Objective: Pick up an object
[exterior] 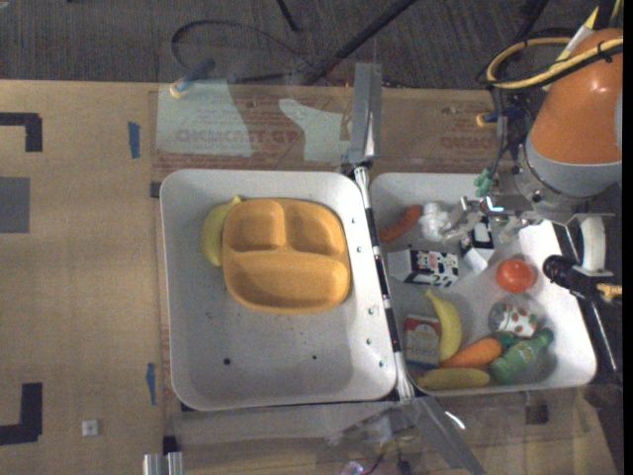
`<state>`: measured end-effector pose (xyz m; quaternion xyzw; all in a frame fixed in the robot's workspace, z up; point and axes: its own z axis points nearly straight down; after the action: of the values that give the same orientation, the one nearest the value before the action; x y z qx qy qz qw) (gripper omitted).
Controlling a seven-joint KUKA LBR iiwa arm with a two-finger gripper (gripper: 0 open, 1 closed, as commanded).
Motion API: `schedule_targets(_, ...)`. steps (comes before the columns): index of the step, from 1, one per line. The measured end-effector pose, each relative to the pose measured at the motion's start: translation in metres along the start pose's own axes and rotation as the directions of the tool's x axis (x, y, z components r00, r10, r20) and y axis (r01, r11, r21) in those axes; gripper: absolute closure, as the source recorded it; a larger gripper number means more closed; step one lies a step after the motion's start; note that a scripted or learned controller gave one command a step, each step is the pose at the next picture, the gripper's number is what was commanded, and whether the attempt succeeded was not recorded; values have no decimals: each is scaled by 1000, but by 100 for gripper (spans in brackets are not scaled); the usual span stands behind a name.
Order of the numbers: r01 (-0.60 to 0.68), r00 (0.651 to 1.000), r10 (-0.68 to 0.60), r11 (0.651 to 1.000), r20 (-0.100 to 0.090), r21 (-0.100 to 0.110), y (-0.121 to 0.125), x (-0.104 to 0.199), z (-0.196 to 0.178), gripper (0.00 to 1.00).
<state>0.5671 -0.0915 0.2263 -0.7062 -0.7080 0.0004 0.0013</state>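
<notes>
Clutter filled the right bin (584, 364), where the gripper (479, 216) hung low over the far part, just beside a white object (433, 221) and a black-and-white carton (434, 264); whether anything was in its grasp I could not tell. No single item was named, so the carton nearest it seemed the likely pick: probably light and stiff, best pinched across its flat sides. A red tomato (514, 274), a banana (447, 323) and a carrot (473, 351) lay nearer; round, smooth toys like these would likely slip. An orange divided tray (287, 253) sat in the left bin (267, 364).
</notes>
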Motion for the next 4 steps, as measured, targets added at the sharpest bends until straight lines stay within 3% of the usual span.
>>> schedule_targets(1,88,996,-88,996,3,-7,49,-42,98,0)
schedule_targets(2,208,978,-208,978,3,-3,75,-93,140,0)
schedule_targets(3,281,960,-281,960,1,-2,64,-87,140,0)
schedule_targets(4,279,960,-279,960,3,-8,65,-87,128,100)
